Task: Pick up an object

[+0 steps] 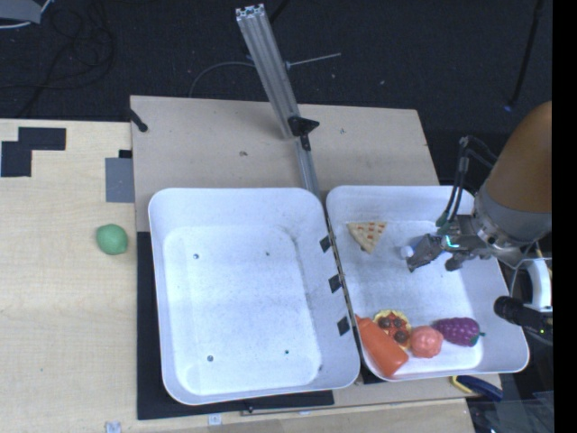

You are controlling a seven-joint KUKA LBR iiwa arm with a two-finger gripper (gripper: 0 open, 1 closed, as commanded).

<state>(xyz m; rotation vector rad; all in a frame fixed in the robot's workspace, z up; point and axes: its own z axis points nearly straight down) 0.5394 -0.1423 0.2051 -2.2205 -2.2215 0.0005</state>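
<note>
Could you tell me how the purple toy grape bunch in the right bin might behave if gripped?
The purple toy grape bunch looks bumpy and rounded, so flat fingers may slip off it. It seems small and probably light. Lying beside the pink round toy fruit near the bin wall, it may nudge that neighbour.

A pale wood desk (54, 314) spans the lower part of the scene, with a tan board (270, 147) lying on it. Behind lies a dark floor (406, 43) strewn with cables (81, 48). A slanted aluminium rail (270, 66) rises from the board. A green ball (113, 239) sits on the desk at left.
</note>
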